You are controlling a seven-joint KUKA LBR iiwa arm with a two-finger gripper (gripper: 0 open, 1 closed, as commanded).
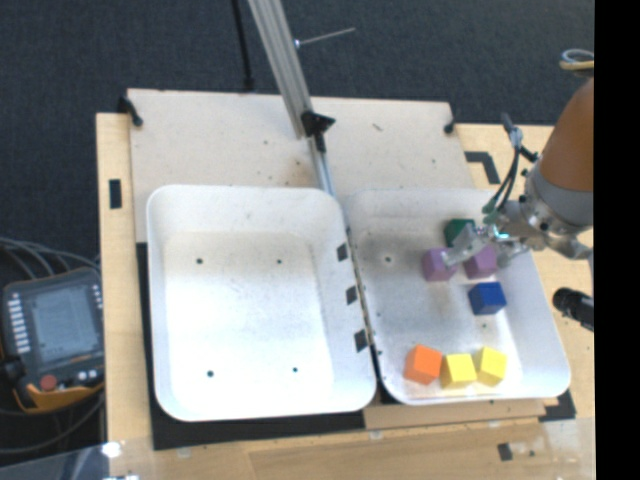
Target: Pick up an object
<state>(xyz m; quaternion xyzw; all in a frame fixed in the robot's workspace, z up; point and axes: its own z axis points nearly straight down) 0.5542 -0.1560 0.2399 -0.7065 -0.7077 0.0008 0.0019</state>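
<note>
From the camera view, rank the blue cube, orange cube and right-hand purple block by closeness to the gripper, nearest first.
Gripper sits in the right bin.
1. Right-hand purple block, right beside it.
2. Blue cube, just below.
3. Orange cube, at the bin's front edge.

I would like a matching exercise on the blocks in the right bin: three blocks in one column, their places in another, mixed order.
Blocks:
1. orange block
2. blue block
3. green block

Places:
A. far part of the right bin, beside the pincer
B. left end of the near row, next to two yellow blocks
C. alone, mid-bin, just nearer than a purple block

Pairs: 1-B, 2-C, 3-A
</note>
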